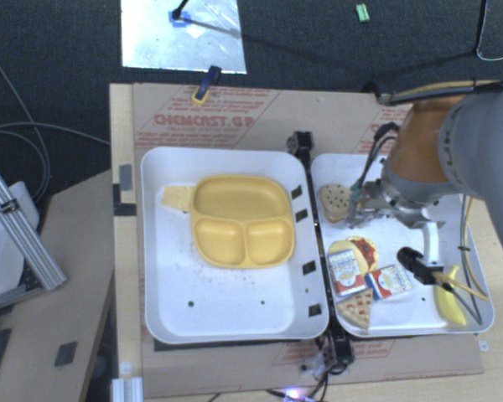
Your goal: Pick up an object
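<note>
Down in the right bin (415, 315) with the end effector (358, 210), just beside the round biscuit (334, 199) near that bin's upper left corner
Cannot tell whether spread wide, narrow or closed on anything; too dark and small to read from above
Judging the biscuit to be the likely target, flat on the floor close to that bin's left wall
Risk of closing beside it rather than around it and lifting away with nothing
Risk too of merely pushing so flat a disc against the wall, with little edge to grip
Lower in the same bin: a small carton (345, 271), a second carton (388, 281), a waffle piece (358, 310), a banana (451, 306)
Likely to nudge those close-packed cartons if sent there instead
</note>
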Available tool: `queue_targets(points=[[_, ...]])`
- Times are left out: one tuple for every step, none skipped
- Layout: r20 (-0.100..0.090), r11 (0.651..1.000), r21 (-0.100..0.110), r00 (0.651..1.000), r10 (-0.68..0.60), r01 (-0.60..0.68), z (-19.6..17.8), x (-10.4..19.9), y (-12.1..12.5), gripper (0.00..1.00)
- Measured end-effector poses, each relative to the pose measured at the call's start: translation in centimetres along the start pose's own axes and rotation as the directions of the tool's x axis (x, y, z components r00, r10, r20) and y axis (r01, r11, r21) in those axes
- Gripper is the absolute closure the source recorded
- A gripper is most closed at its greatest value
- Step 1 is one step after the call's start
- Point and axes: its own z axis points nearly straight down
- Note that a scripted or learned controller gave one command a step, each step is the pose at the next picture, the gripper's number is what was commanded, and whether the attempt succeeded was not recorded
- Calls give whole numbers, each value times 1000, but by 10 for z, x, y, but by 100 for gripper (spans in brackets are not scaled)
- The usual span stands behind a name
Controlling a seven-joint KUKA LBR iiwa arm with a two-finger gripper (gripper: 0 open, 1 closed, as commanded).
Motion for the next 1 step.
queue_targets(points=[[0, 1000, 1, 1000, 0, 0, 1, 0, 0, 0]])
